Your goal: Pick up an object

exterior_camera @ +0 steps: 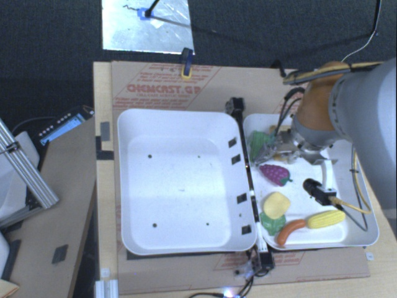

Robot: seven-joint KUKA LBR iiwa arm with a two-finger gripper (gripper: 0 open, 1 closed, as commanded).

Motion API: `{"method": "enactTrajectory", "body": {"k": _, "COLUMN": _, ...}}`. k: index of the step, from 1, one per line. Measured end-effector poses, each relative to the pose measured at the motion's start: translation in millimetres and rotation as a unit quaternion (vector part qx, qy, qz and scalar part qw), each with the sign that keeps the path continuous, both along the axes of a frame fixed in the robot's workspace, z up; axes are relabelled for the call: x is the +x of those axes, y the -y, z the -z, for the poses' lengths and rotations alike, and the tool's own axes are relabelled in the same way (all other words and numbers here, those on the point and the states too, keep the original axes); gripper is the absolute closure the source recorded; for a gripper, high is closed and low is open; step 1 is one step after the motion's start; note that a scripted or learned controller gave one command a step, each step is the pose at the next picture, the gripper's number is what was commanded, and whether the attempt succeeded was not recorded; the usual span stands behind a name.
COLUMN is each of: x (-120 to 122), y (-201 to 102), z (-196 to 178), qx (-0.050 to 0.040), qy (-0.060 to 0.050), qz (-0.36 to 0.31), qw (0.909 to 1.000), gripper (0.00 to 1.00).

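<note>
Claw positioned over green toy, right bin, far-left corner.

The green toy lies in the right bin against its left wall, directly at the claw, which reaches in from the right. Claw state cannot be determined: the wrist hides it. A purple grape toy lies just below; yellow corn, an orange piece and a yellow-green piece lie nearer the front. The left bin adjoins.

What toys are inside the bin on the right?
The right bin holds purple grapes, a yellow corn cob, an orange carrot, a yellow piece on something green, and a green toy. The arm covers the bin's far corner.
</note>
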State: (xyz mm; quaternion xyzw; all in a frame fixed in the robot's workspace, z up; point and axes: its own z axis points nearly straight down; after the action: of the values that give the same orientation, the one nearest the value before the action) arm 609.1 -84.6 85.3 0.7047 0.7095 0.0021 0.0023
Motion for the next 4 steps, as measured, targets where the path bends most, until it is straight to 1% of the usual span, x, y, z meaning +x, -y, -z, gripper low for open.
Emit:
{"method": "enactTrajectory", "body": {"k": 1, "x": -1.5, "y": 1.1, "z": -10.7, "qx": -0.0002, "qy": 0.000, "qz": 0.000, "qw": 1.0000, "gripper": 1.00}}
{"method": "enactTrajectory", "body": {"k": 2, "x": 62.3, "y": -19.9, "z": -106.6, "qx": -0.0004, "qy": 0.005, "qz": -0.001, "qw": 1.0000, "gripper": 1.00}}
{"method": "enactTrajectory", "body": {"k": 3, "x": 60.7, "y": -83.1, "z": -136.2, "qx": 0.0017, "qy": 0.000, "qz": -0.002, "qw": 1.0000, "gripper": 1.00}}
{"method": "enactTrajectory", "body": {"k": 4, "x": 59.8, "y": -133.2, "z": -142.8, "qx": 0.0014, "qy": -0.001, "qz": -0.001, "qw": 1.0000, "gripper": 1.00}}
